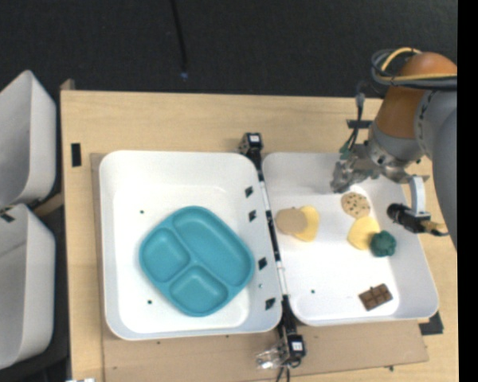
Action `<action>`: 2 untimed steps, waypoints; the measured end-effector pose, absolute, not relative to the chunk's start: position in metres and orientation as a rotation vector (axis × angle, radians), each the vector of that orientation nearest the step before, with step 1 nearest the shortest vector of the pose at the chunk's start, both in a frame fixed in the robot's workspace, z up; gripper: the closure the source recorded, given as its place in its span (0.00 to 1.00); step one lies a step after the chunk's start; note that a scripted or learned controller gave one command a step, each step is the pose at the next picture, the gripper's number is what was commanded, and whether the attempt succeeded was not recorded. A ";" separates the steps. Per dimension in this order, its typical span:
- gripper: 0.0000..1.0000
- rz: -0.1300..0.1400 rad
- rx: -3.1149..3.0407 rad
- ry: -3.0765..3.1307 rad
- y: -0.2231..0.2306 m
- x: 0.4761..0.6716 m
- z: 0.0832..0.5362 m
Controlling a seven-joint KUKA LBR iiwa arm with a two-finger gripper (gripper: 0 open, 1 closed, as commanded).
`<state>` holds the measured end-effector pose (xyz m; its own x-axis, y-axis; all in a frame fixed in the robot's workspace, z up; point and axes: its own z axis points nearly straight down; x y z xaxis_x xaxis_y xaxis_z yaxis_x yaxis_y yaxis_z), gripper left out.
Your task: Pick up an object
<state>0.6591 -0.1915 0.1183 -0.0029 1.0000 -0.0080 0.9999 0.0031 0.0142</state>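
The right bin [334, 301] holds several small toy foods. A speckled cookie [354, 205] lies near its back right, with a yellow piece [362, 231] and a dark green piece [383, 243] just in front of it. A tan round piece [288, 220] overlaps a yellow piece [307, 223] at the bin's left-middle. A brown chocolate block [375, 297] rests near the front right. My gripper [346, 178] hangs over the back of the right bin, just behind and left of the cookie. Nothing shows between its tips.
The left bin [119, 237] carries a teal divided plate [194, 259]. A ridge with black clips [267, 229] separates the two bins. The grey arm with its orange band [398, 114] comes in over the right bin's back right corner. White chairs [16, 142] stand left.
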 end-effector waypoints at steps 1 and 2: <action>1.00 0.005 2.221 2.213 -0.195 0.654 0.181; 1.00 0.005 2.214 2.220 -0.196 0.655 0.236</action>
<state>0.6548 -0.1962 0.2355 -0.0025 1.0000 -0.0020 1.0000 0.0025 0.0065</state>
